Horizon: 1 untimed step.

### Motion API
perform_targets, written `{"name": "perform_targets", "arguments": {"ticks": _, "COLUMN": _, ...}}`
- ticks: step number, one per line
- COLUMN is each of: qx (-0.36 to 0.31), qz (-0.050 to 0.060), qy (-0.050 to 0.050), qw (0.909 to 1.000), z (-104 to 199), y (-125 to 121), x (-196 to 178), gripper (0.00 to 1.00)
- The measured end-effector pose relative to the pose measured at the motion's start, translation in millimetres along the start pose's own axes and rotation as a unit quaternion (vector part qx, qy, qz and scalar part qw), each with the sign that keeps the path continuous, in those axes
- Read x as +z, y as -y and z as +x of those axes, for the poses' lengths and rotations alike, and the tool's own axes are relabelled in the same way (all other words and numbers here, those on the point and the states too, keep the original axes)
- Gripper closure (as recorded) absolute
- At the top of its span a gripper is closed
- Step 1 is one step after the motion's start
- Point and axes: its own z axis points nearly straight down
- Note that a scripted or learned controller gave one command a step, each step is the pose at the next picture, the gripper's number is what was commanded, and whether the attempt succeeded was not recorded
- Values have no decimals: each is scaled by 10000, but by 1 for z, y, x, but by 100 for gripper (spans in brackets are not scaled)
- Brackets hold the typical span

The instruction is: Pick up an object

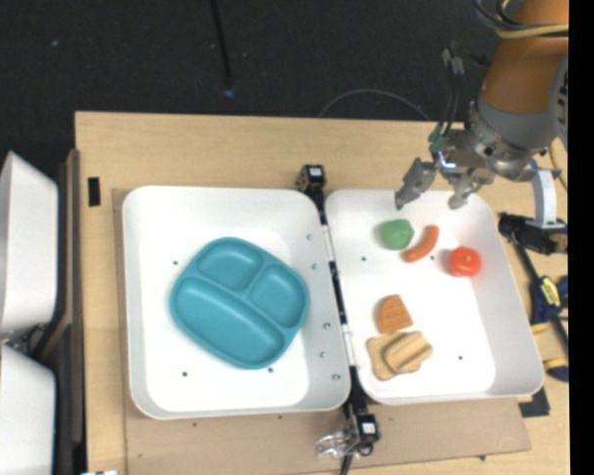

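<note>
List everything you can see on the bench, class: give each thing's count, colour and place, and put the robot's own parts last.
Bins: two, white, side by side on the bench.
Tray: one, teal, three compartments, in the left bin.
Green piece: one, green, right bin, far end.
Sausage: one, orange-red, touching the green piece's right side.
Tomato: one, red, right of the sausage, apart.
Orange piece: one, orange, middle of the right bin.
Bread: one, tan, just nearer than the orange piece.
Gripper: one, grey, fingers open, above the right bin's far edge.
</note>
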Motion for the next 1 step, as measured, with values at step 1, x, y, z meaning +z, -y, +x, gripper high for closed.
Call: {"name": "perform_targets", "arguments": {"ticks": 1, "qx": -10, "qz": -65, "qy": 3, "qw": 10000, "z": 0, "y": -2, "x": -8, "gripper": 0}}
